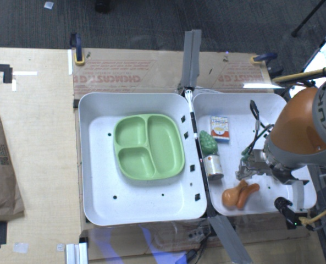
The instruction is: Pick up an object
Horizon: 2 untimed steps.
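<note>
The gripper [245, 169] hangs just above the orange toy [238, 194]; its grip cannot be told, with the small can [213, 166] to its left

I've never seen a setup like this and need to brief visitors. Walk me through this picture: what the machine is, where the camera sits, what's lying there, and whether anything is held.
The picture comes from one camera fixed above a bench, looking down at a slant. The grey machine with the orange band on the right is a robot arm; its gripper is low over the right bin. I cannot tell whether it holds anything. That bin contains a small card box, a green lumpy toy, a small metal can and an orange toy drumstick just below the gripper. The left bin holds a green divided plate. A brown paper bag lies on the bench's far left.
</note>
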Each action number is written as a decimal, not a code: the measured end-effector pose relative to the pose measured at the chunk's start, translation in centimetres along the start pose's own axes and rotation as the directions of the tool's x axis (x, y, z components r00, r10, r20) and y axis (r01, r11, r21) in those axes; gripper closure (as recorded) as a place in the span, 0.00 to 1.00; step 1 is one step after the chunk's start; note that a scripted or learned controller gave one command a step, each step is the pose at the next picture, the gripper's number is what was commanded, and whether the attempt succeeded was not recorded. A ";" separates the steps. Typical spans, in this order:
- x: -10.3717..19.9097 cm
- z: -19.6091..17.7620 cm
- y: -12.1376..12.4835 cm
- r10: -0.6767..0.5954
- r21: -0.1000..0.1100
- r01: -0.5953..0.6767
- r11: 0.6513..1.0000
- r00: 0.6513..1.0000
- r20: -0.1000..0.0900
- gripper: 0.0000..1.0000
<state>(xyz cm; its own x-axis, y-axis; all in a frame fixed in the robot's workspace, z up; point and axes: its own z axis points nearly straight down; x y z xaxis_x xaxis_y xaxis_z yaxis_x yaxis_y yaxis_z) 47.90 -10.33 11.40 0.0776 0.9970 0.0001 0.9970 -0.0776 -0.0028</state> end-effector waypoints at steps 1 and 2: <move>-2.8 2.3 0.0 0.024 0.000 -0.024 1.000 1.000 0.000 1.00; -8.5 -4.6 0.5 -0.069 -0.002 0.069 0.998 0.998 0.001 1.00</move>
<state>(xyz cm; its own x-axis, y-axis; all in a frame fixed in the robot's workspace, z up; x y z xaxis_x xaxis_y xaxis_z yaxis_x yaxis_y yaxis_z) 47.76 -18.84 16.01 0.0086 1.0000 -0.0008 1.0000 -0.0087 -0.0009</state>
